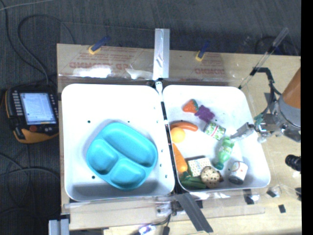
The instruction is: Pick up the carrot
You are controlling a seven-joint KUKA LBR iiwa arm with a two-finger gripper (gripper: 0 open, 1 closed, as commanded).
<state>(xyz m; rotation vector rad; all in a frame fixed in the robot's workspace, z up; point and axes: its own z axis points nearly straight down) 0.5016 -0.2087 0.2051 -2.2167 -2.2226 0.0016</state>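
Observation:
The carrot (pixel 179 160) is a long orange piece lying along the left wall of the right bin (pixel 254 155), its lower end beside a green leafy bit (pixel 193 182). My gripper (pixel 243 130) hangs over the right side of that bin, well to the right of the carrot and apart from it. It sits just above a green bottle (pixel 224 151) and right of a green-and-white can (pixel 214 129). Nothing is seen held in it.
The right bin also holds an orange-and-green toy (pixel 190 105), purple grapes (pixel 205 114), an orange roll (pixel 184 127), a yellow ball (pixel 177 135), a cracker box (pixel 197 166), a cookie (pixel 210 176) and a white cup (pixel 238 171). A blue divided plate (pixel 122 154) lies in the left bin (pixel 78 106).

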